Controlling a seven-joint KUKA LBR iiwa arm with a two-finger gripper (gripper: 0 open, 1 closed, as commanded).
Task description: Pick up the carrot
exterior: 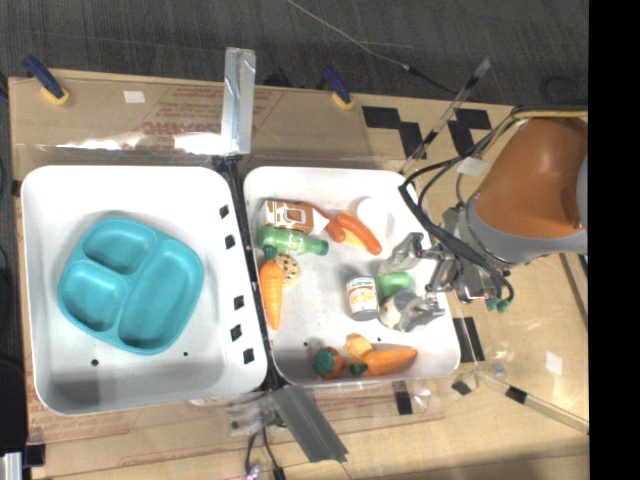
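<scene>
Bins first: we count two shallow white ones side by side, the left bin (pixel 40 268) holding one teal divided plate (pixel 130 283) with three compartments, the right bin (pixel 320 178) holding everything else.

We count two carrots. One carrot (pixel 271 290) lies lengthwise near the right bin's left wall, its tip toward the near edge, just below a green bottle (pixel 290 240) and touching a small spotted piece (pixel 289 266). A second carrot (pixel 392 359) lies along the near edge, beside one small yellow item (pixel 357 345) and one green item (pixel 326 362).

We also see one brown and white carton (pixel 288 215) by the far wall, one orange-red pepper-like piece (pixel 354 230) next to it, one white round object (pixel 373 211) behind that, and one small can (pixel 362 297) in the middle.

At the right side of this bin, we see the gripper (pixel 410 283) over a green object (pixel 394 281), well apart from both carrots. Whether its fingers are apart or together we cannot tell; nothing orange sits between them.
</scene>
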